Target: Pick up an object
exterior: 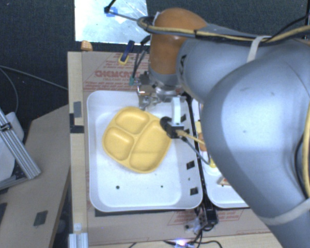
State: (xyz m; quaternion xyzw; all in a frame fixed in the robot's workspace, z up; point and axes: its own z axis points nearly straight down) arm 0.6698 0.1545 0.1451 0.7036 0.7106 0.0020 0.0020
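A yellow divided plate [135, 139] with three compartments lies in the left white bin [108, 190], near its middle and toward the far side. My gripper [147, 101] hangs low at the plate's far edge, just under the orange wrist band. The arm's grey bulk hides the fingers, so I cannot see whether anything is between them.
The grey arm covers most of the right bin [225, 198], where only a few small pale and yellow bits show at its left edge. A cardboard sheet [106, 71] lies beyond the bins. Aluminium framing [10, 143] stands to the left of the bench.
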